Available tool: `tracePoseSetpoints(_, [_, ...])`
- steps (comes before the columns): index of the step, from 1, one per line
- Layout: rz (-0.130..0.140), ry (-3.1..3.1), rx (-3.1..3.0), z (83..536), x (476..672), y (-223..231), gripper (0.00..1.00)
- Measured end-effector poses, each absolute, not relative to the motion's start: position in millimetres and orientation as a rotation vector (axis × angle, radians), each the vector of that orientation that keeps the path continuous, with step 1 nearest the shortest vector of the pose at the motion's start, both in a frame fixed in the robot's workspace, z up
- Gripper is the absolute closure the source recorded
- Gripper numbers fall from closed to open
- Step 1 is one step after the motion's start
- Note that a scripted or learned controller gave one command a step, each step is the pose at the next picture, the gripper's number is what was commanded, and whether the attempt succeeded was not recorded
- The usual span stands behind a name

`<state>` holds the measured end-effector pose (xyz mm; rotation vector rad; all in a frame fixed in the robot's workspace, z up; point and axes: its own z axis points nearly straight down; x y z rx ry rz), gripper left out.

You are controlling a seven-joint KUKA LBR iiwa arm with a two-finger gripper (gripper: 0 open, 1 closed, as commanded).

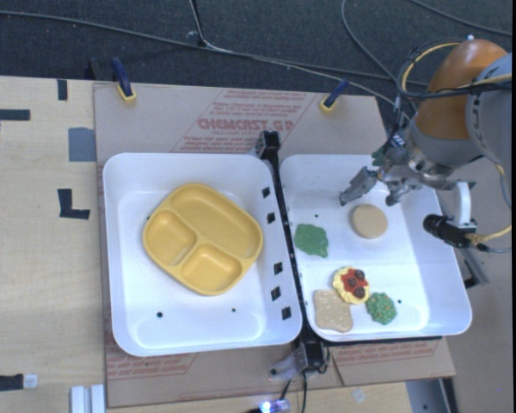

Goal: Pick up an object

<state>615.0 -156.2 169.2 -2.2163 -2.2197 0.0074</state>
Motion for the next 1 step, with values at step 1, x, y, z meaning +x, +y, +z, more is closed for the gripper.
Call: tracePoseSetpoints(1, [0.007, -2.221, -2.217, 125.1, 614.0, -157.8, 0.0])
